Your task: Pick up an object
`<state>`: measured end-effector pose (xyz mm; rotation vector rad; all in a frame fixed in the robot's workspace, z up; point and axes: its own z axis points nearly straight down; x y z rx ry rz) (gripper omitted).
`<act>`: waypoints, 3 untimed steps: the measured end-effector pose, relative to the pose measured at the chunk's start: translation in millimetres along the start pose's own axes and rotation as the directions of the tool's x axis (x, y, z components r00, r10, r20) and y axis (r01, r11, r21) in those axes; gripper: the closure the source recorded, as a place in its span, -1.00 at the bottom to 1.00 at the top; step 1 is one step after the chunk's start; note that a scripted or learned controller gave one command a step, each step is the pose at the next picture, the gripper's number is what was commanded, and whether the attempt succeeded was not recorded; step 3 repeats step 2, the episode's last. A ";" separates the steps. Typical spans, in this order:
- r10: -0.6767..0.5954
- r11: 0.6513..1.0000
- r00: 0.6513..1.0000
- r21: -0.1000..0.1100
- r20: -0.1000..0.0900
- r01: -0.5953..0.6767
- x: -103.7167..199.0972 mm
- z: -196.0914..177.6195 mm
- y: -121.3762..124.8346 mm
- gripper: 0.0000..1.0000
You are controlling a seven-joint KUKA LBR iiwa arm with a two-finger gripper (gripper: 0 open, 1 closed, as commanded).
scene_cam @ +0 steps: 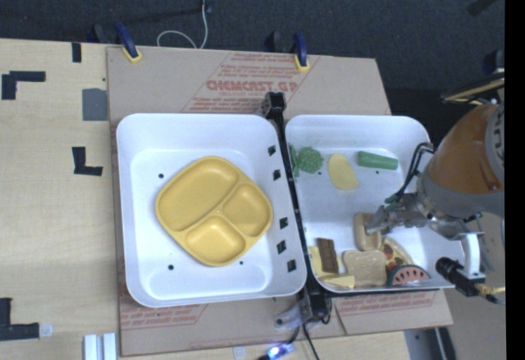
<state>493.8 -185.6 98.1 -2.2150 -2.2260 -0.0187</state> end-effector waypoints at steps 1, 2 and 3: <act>0.002 1.000 1.000 0.014 0.007 -0.002 43.1 -49.5 -10.4 1.00; 0.004 1.000 1.000 0.016 0.007 -0.004 41.9 -47.9 -10.6 -1.00; 0.004 1.000 1.000 0.016 0.007 -0.004 41.9 -47.9 -10.6 -1.00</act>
